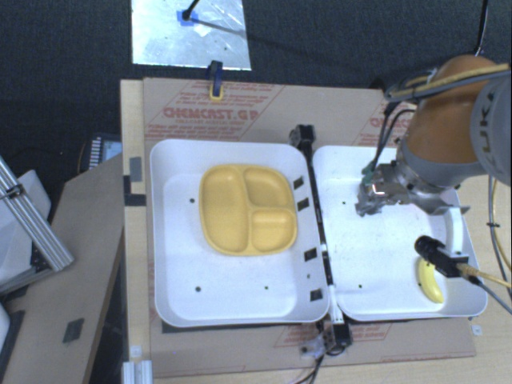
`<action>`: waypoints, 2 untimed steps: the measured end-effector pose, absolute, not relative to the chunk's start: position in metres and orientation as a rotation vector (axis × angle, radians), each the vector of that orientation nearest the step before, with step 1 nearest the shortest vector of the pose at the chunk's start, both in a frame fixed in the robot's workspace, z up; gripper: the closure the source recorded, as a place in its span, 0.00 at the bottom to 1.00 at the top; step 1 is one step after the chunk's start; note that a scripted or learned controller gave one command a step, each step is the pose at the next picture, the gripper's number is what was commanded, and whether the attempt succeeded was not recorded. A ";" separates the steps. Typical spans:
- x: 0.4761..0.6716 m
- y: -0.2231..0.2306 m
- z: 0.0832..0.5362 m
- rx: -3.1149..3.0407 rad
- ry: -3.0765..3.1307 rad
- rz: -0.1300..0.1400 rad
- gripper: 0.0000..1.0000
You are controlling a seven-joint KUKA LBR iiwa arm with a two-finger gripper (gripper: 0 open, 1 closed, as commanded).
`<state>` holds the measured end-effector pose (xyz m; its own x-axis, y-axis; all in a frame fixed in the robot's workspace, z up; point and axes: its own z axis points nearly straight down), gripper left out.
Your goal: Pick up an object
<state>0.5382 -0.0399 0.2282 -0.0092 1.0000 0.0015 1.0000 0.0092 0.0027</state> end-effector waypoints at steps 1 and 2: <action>0.540 0.022 0.233 2.209 2.234 0.005 1.00; 0.539 0.073 0.222 2.211 2.234 0.002 1.00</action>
